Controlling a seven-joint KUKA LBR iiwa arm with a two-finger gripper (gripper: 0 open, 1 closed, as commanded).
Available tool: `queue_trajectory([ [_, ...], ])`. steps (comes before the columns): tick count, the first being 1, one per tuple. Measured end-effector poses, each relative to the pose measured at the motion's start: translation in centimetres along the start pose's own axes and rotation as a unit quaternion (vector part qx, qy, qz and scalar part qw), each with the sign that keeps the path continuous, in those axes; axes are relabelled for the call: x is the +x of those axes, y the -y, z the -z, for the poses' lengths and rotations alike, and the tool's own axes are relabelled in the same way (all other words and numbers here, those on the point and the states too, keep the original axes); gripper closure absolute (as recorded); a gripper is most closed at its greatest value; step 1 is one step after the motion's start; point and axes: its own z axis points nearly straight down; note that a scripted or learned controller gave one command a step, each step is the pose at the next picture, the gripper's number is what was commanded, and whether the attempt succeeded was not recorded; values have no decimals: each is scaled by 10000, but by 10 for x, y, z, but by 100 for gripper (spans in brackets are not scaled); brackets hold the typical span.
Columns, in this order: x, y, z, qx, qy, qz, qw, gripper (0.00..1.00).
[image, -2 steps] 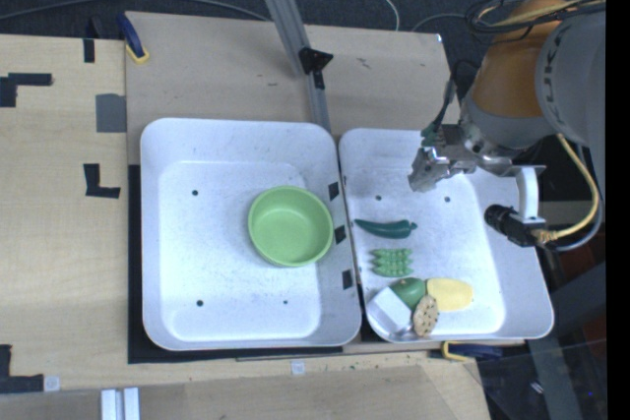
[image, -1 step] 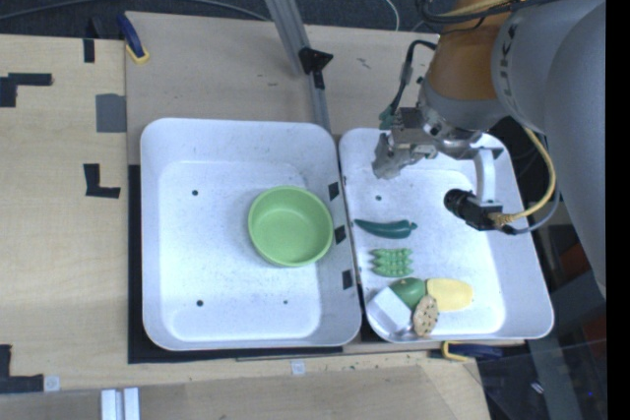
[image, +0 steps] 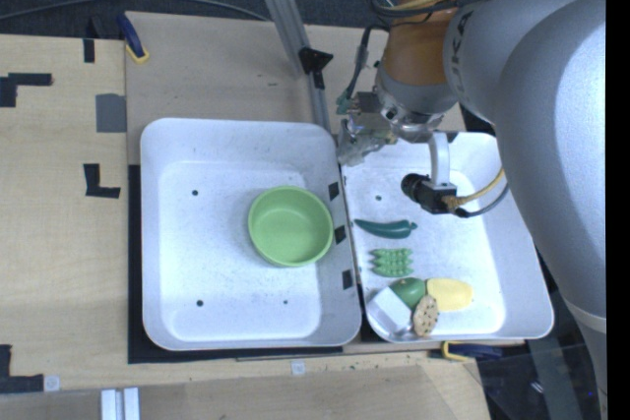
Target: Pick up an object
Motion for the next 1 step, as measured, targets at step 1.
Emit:
queue_trajectory([
  [1, 52, -9, 19, -4, -3, -2, 10000, 100],
])
